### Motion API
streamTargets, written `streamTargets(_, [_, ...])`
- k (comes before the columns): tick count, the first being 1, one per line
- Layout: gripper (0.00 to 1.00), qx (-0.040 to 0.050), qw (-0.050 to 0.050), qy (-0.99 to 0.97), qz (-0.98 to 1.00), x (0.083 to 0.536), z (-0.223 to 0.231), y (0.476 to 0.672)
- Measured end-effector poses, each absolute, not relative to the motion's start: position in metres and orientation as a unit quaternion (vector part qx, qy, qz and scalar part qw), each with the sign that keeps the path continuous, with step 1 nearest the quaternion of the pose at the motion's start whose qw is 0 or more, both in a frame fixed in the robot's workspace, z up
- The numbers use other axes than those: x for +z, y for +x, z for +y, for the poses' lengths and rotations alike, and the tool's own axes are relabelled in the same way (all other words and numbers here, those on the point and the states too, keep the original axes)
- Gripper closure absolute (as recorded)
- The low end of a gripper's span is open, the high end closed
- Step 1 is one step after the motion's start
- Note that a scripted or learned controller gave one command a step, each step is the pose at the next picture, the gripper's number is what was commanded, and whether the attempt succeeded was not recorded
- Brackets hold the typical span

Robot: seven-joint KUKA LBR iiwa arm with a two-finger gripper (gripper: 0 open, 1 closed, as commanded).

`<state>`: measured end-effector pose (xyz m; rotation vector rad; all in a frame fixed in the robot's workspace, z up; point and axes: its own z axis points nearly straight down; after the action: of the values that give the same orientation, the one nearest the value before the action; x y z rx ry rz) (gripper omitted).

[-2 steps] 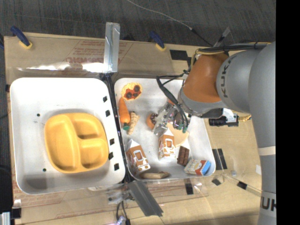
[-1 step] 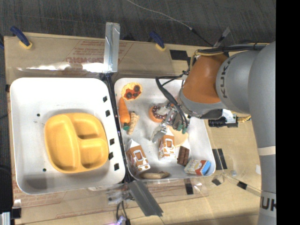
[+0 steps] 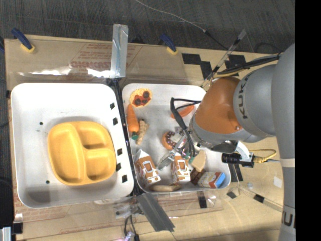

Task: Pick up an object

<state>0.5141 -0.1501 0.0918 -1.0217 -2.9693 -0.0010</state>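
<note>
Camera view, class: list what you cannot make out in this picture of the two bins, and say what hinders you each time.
- Pincer: too small and cluttered in the camera view to tell what it does.
- Right bin: its right part is hidden by the arm.
- Small cartons at the bin's front: print too blurred to read.
- Yellow tray in the left bin: shows whole.

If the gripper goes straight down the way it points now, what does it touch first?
Most likely the small brown-and-white carton lying just under the gripper in the right bin; depth is hard to judge from this slanted view.
</note>
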Motion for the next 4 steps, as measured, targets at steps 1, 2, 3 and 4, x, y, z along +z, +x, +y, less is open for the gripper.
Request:
streamTargets(1, [0.00, 0.0085, -0.018, -0.341, -0.940, 0.099, -0.114, 0.491])
streamTargets(2, [0.00, 0.0005, -0.004, -0.289, -0.957, 0.145, -0.164, 0.592])
streamTargets(3, [0.00, 0.0003, 0.002, -0.312, -0.950, 0.091, -0.159, 0.624])
streamTargets(4, [0.00, 0.0006, 0.000, -0.442, -0.897, 0.092, -0.109, 0.604])
